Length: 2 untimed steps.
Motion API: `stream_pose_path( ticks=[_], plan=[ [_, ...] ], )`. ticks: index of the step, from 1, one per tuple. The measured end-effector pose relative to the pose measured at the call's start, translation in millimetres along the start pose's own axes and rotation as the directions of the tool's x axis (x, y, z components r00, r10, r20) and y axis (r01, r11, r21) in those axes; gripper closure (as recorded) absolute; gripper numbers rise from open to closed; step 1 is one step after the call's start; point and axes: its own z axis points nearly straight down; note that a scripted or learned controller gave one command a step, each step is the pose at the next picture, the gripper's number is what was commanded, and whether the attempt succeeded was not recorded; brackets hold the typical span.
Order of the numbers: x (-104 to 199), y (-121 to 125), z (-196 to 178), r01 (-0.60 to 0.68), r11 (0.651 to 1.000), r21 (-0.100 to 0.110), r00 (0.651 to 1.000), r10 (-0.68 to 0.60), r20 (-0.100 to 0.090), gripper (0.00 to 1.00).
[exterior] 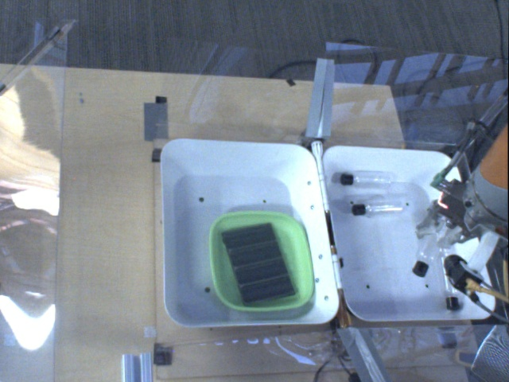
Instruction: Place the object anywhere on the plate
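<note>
tubes (378, 208): clear, black-capped | plate (223, 233): green | pincer (440, 231): state unclear, possibly gripping

Setting: robotics laboratory. Evidence: pale wooden bench (103, 237) bearing two shallow white bins (238, 165) side by side; clear safety panel along bench's left edge; grey carpet beyond far edge; loose cables at near edge.
</note>
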Motion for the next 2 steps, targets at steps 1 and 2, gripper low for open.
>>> stream_pose_path(
  ticks=[1, 2],
  plan=[
    [71.6, -45.1, 14.1, 0.074, 0.997, 0.001, 0.997, -0.074, -0.002, 1.0],
    [137.6, -86.5, 16.4, 0.127, 0.992, 0.002, 0.992, -0.127, -0.003, 1.0]
  ],
)
